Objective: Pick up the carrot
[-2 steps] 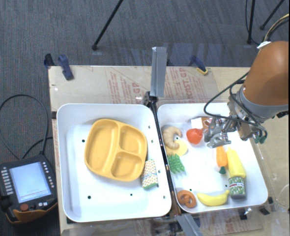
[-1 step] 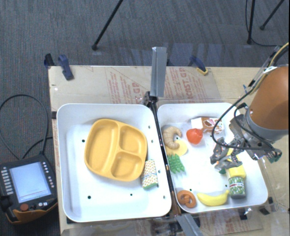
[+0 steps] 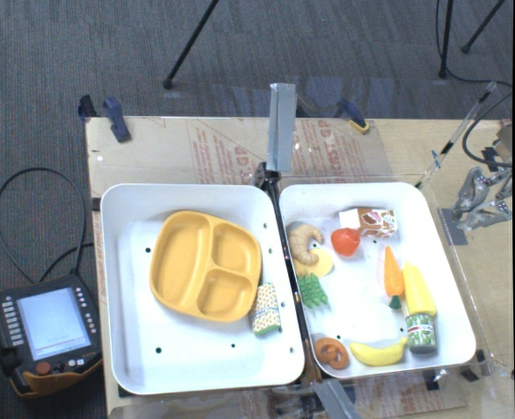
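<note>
The carrot [image 3: 393, 272] is a short orange cone with a green stub at its near end. It lies lengthwise in the right part of the right bin [image 3: 441, 234]. A yellow bottle [image 3: 418, 291] lies right beside it on its right, touching or nearly so. A red tomato [image 3: 346, 241] sits up and to its left.
The right bin also holds a croissant [image 3: 305, 241], a small carton [image 3: 373, 223], a green leafy toy [image 3: 312, 291], a donut [image 3: 332, 351], a banana [image 3: 378, 353] and a green can [image 3: 422, 332]. The left bin [image 3: 122, 234] carries a yellow divided plate [image 3: 207, 264] and a patterned packet [image 3: 266, 308]. Cables and metal fittings [image 3: 483, 195] stand off the bench's right side.
</note>
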Available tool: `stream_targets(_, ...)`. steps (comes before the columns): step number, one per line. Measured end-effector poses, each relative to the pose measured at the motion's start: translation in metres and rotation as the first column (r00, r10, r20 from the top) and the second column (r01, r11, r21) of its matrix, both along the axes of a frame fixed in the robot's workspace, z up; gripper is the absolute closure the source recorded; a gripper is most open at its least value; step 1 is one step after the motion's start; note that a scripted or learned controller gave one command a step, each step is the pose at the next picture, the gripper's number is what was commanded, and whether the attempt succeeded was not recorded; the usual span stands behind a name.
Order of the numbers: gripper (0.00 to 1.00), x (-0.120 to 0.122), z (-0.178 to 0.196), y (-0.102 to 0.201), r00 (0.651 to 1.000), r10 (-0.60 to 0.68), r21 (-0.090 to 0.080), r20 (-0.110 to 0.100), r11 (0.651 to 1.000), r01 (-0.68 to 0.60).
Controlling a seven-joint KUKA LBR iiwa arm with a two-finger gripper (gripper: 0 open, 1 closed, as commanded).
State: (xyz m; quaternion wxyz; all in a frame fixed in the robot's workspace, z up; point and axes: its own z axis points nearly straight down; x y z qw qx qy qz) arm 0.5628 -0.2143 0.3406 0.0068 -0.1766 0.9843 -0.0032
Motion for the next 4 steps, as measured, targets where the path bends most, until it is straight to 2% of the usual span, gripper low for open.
stream_targets(1, 0.00, -0.001, -0.006, 0.001, 1.000, -0.001, 0.005, -0.011, 1.000, 0.001)
stream_targets(2, 0.00, 0.002, -0.168, 0.045, 0.994, 0.104, 0.012, -0.024, 0.995, -0.103)
stream_targets(3, 0.00, 0.012, -0.256, 0.037, 0.999, 0.036, 0.009, -0.019, 0.999, -0.036)
stream_targets(4, 1.00, 0.016, -0.242, 0.038, 0.999, 0.040, 0.008, -0.010, 0.999, -0.040)
